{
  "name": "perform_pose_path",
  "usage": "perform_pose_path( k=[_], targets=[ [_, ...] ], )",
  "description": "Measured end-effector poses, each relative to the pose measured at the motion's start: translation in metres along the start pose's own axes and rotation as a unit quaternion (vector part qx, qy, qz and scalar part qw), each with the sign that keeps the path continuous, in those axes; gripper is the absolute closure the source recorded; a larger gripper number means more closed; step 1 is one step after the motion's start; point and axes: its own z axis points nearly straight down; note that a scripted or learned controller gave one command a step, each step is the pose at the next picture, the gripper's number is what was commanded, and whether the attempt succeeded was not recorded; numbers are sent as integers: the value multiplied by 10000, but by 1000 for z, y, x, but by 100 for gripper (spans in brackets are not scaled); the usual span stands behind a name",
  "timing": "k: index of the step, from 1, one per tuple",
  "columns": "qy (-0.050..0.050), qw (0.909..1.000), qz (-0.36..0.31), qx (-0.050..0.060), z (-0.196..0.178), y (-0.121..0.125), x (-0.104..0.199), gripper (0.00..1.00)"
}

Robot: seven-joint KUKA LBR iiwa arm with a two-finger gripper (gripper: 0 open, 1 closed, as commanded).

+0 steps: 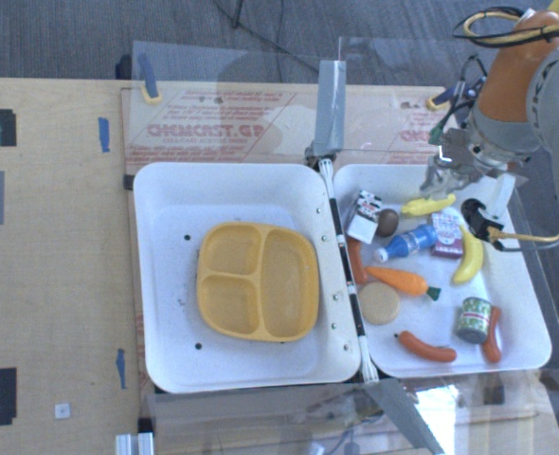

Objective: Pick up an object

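Note:
The right bin (535, 335) holds several toy foods. Among them are a small yellow banana (428, 204), a larger banana (468, 256), a blue bottle (407, 245), a pink packet (447, 233), a carrot (401, 281), a tan round biscuit (380, 303), a green can (472, 318) and a red sausage (426, 346). My gripper (447, 172) hangs over the far side of this bin, just above and behind the small banana. Nothing shows in its grasp.
A yellow divided plate (259, 281) lies in the left bin (166, 216). A white and black carton (365, 212) and a brown item (387, 222) sit near the divider between the bins. A second sausage (493, 336) lies by the can. A black cable (483, 224) loops near the wrist.

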Motion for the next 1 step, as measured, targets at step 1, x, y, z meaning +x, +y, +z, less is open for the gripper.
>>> perform_pose_path(
  k=[1],
  targets=[
    [1, 10000, -6, -2, 0, 0, 1, 0]
  ],
)
